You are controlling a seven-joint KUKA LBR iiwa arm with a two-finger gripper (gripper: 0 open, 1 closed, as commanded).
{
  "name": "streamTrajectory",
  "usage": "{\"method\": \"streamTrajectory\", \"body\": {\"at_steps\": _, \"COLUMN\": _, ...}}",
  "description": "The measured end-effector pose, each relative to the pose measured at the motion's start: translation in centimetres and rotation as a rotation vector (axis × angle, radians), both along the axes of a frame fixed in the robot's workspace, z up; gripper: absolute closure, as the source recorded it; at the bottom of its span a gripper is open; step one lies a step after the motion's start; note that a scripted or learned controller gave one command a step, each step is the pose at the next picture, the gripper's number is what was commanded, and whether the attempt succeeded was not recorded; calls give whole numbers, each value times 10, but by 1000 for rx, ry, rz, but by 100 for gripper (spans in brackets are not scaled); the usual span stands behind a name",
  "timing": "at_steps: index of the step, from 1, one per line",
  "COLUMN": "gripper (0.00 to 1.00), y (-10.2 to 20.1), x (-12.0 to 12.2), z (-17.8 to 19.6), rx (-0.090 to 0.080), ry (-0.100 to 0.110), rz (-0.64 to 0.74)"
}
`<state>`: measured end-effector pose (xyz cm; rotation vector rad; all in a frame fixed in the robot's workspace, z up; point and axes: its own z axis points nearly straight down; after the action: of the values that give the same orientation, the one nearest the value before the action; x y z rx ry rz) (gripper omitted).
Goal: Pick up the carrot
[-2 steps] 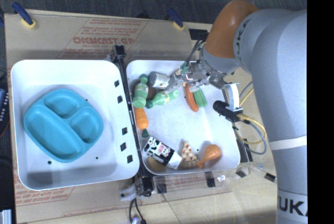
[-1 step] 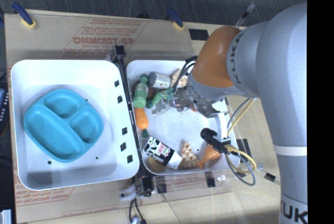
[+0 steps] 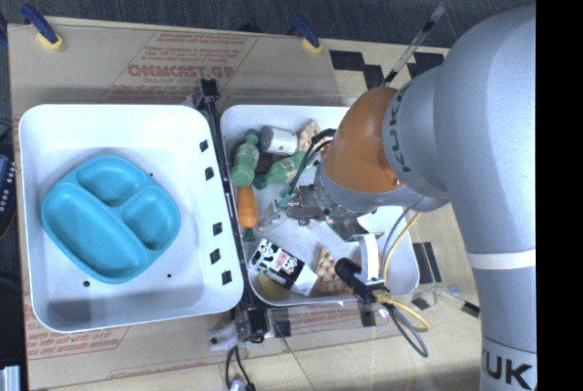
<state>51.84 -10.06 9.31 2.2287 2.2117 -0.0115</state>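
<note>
Camera view: I see the carrot (image 3: 247, 206) lying in the right bin (image 3: 404, 275), at the centre of the frame, close against that bin's left wall and pointing roughly up-down in the picture. Just above it stands a green bottle (image 3: 244, 163); below it lies a black-and-white patterned box (image 3: 276, 262). The arm (image 3: 455, 143) enters from the right of the frame and covers most of the right bin, its orange band (image 3: 360, 152) sitting right of centre. The gripper (image 3: 298, 204) shows as metal parts projecting left from under the wrist, just beside the carrot but apart from it; whether it is wide or narrow I cannot tell, since the wrist hides too much, and nothing is seen held in it. The left bin (image 3: 55, 129) holds a blue divided tray (image 3: 109, 214) at centre left of the frame. I judge the step in hand to be the approach: the carrot is not yet grasped. The next move calls for shifting the tool left over the carrot, aligning across its narrow width, and descending without striking the bin wall or the bottle.
</note>
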Motion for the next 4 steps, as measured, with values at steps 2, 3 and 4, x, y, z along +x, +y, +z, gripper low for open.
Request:
{"method": "streamTrajectory", "body": {"at_steps": 2, "gripper": 100, "y": 9, "x": -42, "z": 38, "rx": 9, "ry": 7, "rz": -571}}
{"method": "streamTrajectory", "body": {"at_steps": 3, "gripper": 100, "y": 10, "x": -43, "z": 57, "rx": 3, "ry": 3, "rz": -727}}
{"method": "streamTrajectory", "body": {"at_steps": 4, "gripper": 0, "y": 10, "x": -43, "z": 57, "rx": 3, "ry": 3, "rz": -727}}
